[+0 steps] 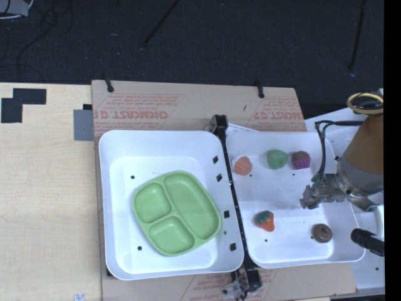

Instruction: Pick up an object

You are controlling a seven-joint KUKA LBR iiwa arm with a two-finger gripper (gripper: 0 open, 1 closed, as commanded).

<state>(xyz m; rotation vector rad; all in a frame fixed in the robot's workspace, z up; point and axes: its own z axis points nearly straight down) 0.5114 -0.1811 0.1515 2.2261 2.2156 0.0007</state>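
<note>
Cardboard, mirrored lettering, illegible.

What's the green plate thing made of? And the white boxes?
The green divided tray looks like moulded plastic: even colour, rounded compartment walls, soft matte sheen. The two white bins also look like plastic: smooth, thin rounded rims. It can't be told for sure.

Even bright light, soft shadows; slightly blurry

I'm looking down on a robotics lab bench: two white bins clipped side by side on printed cardboard at centre, dark carpet with loose cables toward twelve o'clock, the arm at three o'clock.
</note>
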